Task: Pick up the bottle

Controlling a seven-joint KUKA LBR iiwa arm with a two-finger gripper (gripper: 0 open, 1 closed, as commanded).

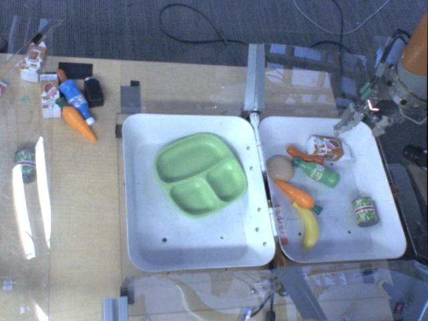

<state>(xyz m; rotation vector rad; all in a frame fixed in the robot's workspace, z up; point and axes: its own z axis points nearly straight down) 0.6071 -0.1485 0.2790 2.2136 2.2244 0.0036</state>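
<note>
The bottle (318, 173) is small and green with a pale label, and it lies on its side in the right bin (388, 236), near the middle. Its neck points left toward a tan egg-shaped item (280, 168). My gripper (365, 122) hangs over the bin's far right corner, up and to the right of the bottle and well apart from it. Its two fingers (348, 118) are spread open with nothing between them. The arm's orange band (416, 51) shows at the right edge.
Around the bottle lie a brown-and-white carton (327, 148), a small orange piece (303, 155), a carrot (294, 193), a banana (308, 227) and a green can (364, 211). The left bin (144, 246) holds a green divided plate (200, 173). Loose items lie on the bench at far left.
</note>
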